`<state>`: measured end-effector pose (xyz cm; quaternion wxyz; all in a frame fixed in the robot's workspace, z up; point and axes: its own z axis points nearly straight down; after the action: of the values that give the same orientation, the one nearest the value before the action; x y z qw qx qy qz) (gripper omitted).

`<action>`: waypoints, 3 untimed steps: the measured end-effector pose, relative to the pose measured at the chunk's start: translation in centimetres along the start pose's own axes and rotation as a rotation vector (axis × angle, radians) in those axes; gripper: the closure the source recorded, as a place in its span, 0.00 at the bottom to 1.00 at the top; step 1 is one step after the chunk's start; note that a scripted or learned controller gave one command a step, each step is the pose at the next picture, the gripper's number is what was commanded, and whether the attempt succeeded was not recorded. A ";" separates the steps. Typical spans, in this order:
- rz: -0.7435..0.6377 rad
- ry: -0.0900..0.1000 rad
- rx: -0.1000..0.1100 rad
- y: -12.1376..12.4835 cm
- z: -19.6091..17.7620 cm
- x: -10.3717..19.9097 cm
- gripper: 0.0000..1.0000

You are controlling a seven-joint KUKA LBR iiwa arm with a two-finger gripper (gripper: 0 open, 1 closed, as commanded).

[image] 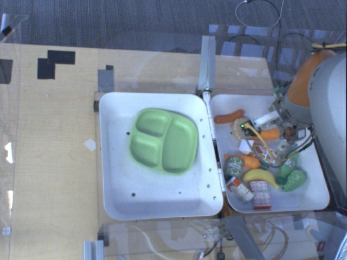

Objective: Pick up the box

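Down in the right bin (320, 199), my gripper (276, 145) hangs low over the clutter, its tips lost among wrist, cables and food, so I cannot tell what, if anything, it has. Two small red and white boxes lie at the near side: one box (261, 193) by the banana (259, 176), a second box (239, 189) to its left. Both rest on the floor, so I judge the pick not yet done. A green tray (164, 141) sits in the left bin (116, 199).
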<state>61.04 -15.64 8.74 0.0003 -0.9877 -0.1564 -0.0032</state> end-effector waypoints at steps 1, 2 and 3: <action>0.107 -0.002 -0.001 4.4 0.1 -2.0 0.00; 0.104 -0.002 -0.002 4.7 -13.5 -1.1 0.00; 0.089 -0.002 0.000 -0.4 -0.8 -1.1 0.00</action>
<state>59.81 -15.61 9.50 0.0004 -0.9936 -0.1125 -0.0021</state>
